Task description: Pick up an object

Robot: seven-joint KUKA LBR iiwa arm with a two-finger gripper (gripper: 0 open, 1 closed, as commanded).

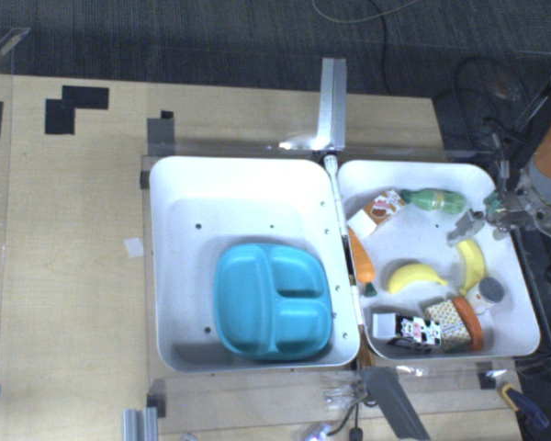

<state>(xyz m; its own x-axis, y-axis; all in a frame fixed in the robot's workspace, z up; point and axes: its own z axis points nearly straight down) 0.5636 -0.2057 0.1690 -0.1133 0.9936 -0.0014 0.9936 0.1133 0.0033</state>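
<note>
The left bin [165, 246] is occupied by a blue divided tray [274, 299]. In the right bin [530, 324], two bananas are recorded: one [415, 277] lying crosswise, one [473, 265] lengthwise beneath the gripper [482, 220], whose opening cannot be told.

One fixed camera looks down from above at a slant, far enough back to take in both bins whole. The left bin [165, 246] sits just left of frame centre, with the right bin [523, 320] touching it on its right. The wooden surface [64, 246] spreads left of the left bin, and dark floor [211, 16] runs beyond it along the top. The arm [546, 168] enters at the right edge.
</note>
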